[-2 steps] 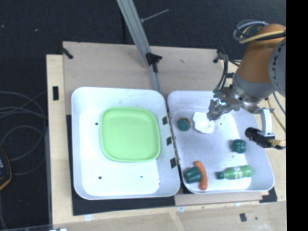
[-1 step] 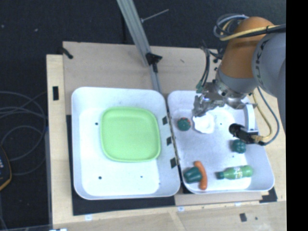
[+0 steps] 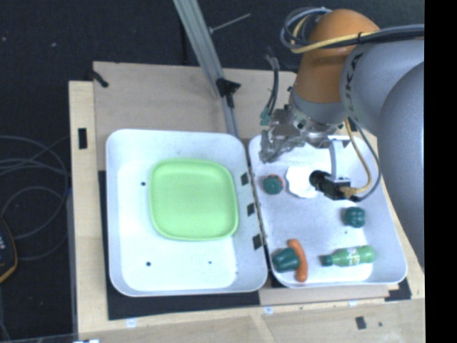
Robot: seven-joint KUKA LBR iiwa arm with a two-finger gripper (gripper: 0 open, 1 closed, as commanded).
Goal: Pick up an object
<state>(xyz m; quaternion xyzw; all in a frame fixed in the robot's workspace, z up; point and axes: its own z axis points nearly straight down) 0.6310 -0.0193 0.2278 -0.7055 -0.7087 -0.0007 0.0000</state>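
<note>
Hovering over the right bin (image 3: 378, 224), the pincer (image 3: 271, 151), its opening impossible to judge, hung just above a small teal object (image 3: 272, 185) and probably needed a straight, centred descent before closing.

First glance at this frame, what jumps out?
The square lime-green plastic plate lying flat in the left white bin draws the eye first. Next is the grey arm's orange wrist band, above the gripper at the far left corner of the right white bin. Small items scatter there: a round teal toy, a green plastic bottle on its side, an orange carrot-like piece.
</note>
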